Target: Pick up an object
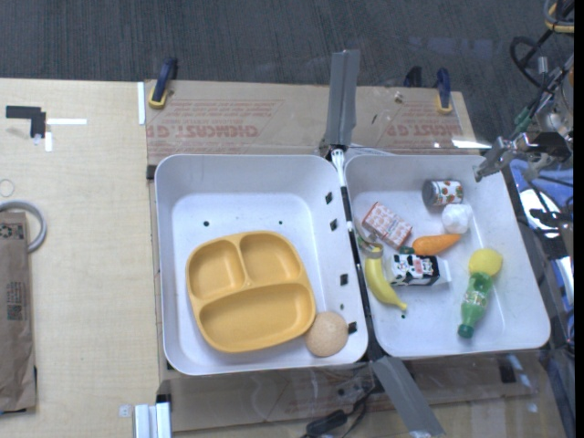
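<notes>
Two white bins are set side by side on the bench so that things can be lifted from one to the other. The right bin [520, 331] carries the loose things. A small can [443, 192] lies near its far edge, with a white ball [456, 217] just beside it. A carrot [436, 243] and a red-and-white packet [387, 224] lie towards the middle, with a black-and-white carton [417, 269] near them. A banana [378, 281] is laid along the left wall. A lemon [485, 262] touches the top of a green bottle [474, 304] near the right edge.

The left bin [173, 272] holds a yellow divided plate [248, 290], with a tan ball [327, 333] against its near right corner.

The gripper [500, 156] is seen above the far right corner of the right bin, apparently clear of everything, so nothing is judged picked yet. Whether it is wide or narrow cannot be told.
</notes>
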Robot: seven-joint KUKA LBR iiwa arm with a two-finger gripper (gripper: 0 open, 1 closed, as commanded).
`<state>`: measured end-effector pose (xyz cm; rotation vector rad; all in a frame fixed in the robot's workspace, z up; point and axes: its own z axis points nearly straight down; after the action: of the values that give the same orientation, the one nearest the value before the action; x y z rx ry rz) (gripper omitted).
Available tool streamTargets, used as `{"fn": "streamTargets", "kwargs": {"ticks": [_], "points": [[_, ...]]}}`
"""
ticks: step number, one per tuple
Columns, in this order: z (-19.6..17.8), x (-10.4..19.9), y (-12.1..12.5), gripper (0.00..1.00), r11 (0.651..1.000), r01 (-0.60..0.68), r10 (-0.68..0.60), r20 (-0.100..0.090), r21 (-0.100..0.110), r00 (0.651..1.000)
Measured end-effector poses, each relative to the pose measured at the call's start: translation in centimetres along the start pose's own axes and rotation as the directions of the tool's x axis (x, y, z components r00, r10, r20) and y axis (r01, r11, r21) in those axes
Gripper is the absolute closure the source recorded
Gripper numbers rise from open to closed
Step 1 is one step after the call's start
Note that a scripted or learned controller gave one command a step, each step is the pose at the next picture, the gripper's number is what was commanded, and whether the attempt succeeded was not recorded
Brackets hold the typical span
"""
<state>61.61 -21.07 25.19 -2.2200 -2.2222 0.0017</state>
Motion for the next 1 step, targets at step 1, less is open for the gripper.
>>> {"fn": "streamTargets", "kwargs": {"ticks": [1], "points": [[-8.20,-1.18,0.93,0.00,0.988,-0.155,0.155,0.002,0.000,0.988]]}}
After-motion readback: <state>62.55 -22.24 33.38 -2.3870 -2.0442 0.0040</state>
